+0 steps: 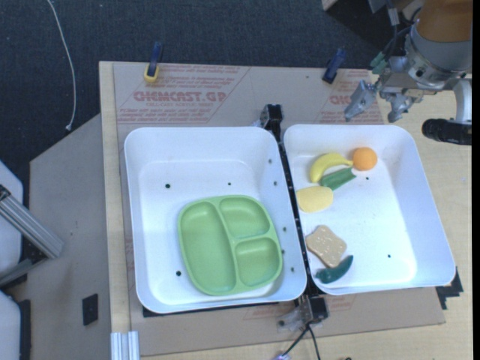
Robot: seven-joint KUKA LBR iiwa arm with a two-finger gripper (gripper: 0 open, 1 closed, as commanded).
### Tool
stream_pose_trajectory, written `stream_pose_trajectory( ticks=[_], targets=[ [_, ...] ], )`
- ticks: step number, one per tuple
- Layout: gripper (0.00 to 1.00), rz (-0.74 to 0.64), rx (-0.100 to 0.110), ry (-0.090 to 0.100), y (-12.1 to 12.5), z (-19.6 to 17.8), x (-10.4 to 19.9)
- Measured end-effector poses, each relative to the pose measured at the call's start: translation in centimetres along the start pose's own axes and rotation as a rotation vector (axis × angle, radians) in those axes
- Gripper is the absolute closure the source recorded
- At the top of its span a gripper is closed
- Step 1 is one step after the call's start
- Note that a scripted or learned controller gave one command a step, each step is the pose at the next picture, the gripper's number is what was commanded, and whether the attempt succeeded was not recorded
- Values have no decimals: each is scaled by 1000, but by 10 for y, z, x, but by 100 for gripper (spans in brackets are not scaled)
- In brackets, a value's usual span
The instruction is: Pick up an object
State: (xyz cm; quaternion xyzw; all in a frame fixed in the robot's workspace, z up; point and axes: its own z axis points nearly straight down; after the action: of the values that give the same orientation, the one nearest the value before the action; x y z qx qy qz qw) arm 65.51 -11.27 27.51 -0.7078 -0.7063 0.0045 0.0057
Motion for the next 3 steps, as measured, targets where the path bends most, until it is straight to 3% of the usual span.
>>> stream_pose_trajectory(
  ticks=[1,3],
  targets=[
    [0,-2,-13,-2,2,-8,0],
    [0,-2,-9,-1,9,82,-6]
  ],
)
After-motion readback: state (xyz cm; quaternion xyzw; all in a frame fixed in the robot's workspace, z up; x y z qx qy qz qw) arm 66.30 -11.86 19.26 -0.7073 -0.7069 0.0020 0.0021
